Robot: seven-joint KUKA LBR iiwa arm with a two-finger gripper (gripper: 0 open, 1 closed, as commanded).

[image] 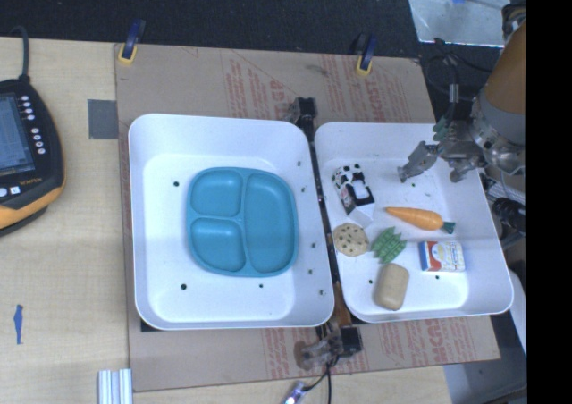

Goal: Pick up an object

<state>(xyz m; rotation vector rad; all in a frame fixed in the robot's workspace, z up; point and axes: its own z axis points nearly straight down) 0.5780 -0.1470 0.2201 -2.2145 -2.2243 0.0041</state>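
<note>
My gripper point(436, 170) hangs over the far right part of the right bin point(384, 136), fingers spread open with nothing between them. Just below it lies an orange carrot point(415, 217). A black-and-white toy cow point(352, 188) sits left of the gripper. Nearer the front are a cookie point(350, 239), a green leafy piece point(389, 244), a small milk carton point(441, 256) and a tan bread roll point(391, 286).
The left bin point(152, 214) holds a blue divided plate point(242, 221). A teach pendant point(22, 156) lies on the bench at far left. Clamps point(130, 43) pin the cardboard at the back edge.
</note>
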